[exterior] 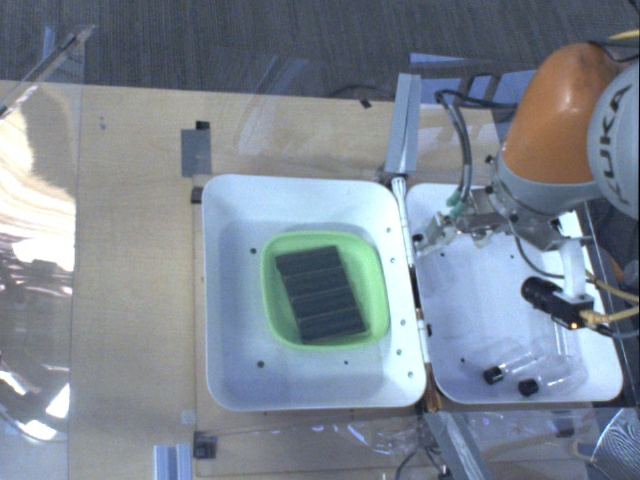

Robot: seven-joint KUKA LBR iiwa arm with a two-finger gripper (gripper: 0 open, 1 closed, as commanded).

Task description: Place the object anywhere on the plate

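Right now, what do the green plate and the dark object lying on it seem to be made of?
The green plate looks like moulded plastic: even lime colour, soft sheen, rounded rim. The dark ridged object looks like matte rubber or plastic, charcoal with parallel grooves and no shine; which one cannot be told from here.

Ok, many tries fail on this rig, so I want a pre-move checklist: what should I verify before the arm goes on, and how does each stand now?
1. Dark ridged block lies on the green plate: ok.
2. Plate sits inside the left bin: ok.
3. Claw away from the plate, over the right bin: ok.
4. Claw open or shut: cannot tell.
5. Clear item with black caps lies in the right bin: ok.
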